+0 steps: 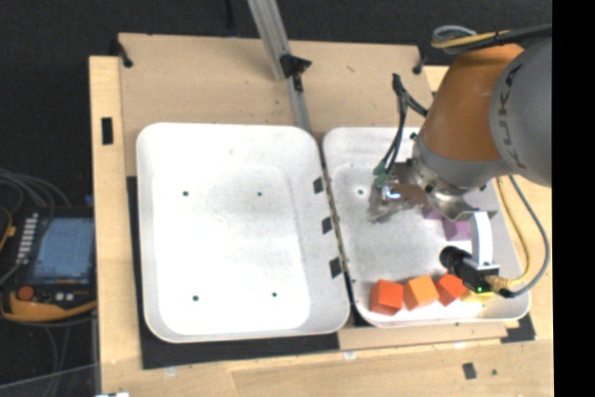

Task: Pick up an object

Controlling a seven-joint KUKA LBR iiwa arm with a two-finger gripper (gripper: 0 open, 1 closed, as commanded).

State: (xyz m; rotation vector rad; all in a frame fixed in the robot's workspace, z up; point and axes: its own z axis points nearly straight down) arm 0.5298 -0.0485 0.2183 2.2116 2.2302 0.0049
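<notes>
Down at the near edge of the right-hand shallow white bin [358, 165], three blocks sit in a row along its front wall: a red-orange cube [386, 297], a lighter orange block [421, 292] just beside it, and a second red-orange block [452, 288] next to that, close to a black fitting with a green light. A little farther in, a purple piece [455, 225] peeks out from under the arm, mostly hidden. Over the middle of this bin hangs the metal two-finger gripper [384, 200], low above the bin floor, well apart from the row of blocks; nothing is visible between its tips, and how wide the claw stands I cannot tell. Above it bulks the grey arm with its orange band [469, 112]. Across the divider, the left-hand white bin [228, 228] lies alongside. Beyond, a slanted grey metal pole [265, 5] rises from the wooden bench [214, 79].
</notes>
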